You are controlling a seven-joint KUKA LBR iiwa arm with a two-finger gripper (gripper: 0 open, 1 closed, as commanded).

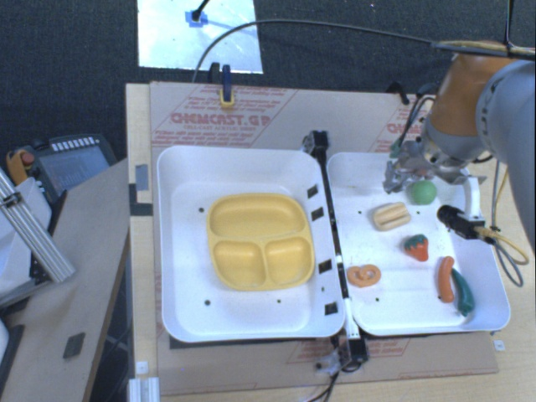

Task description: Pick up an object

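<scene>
1. Near edge of the bench (142,224): brown cardboard (276,111) lies under both bins; a black clip (352,354) sits at the near end of the seam between them.
2. Left bin (180,308): it holds one yellow tray (258,241) with three compartments, lying flat near the bin's middle.
3. Right bin (486,312), near part: a carrot (446,278) lies by the right wall, with a dark green piece (462,296) touching its near end. A pretzel (364,275) lies near the left wall, well apart from the carrot.
4. Right bin, middle: a strawberry (416,246) stands between pretzel and carrot. A bread roll (391,216) lies farther back and to the left of it.
5. Right bin, far part: a green ball (423,193) rests on the floor, just beyond the roll on its right side.
6. Gripper (400,177): it hangs over the far part of the right bin, just left of the ball and just beyond the roll. Whether its fingers are spread or closed I cannot tell; nothing is seen between them.
7. Arm (490,99): it enters from the right; the orange band (461,90) is above the wrist.
8. Far: a blue clamp (226,82) grips the cardboard's far edge; beyond it lies a shiny plate (197,23).
</scene>
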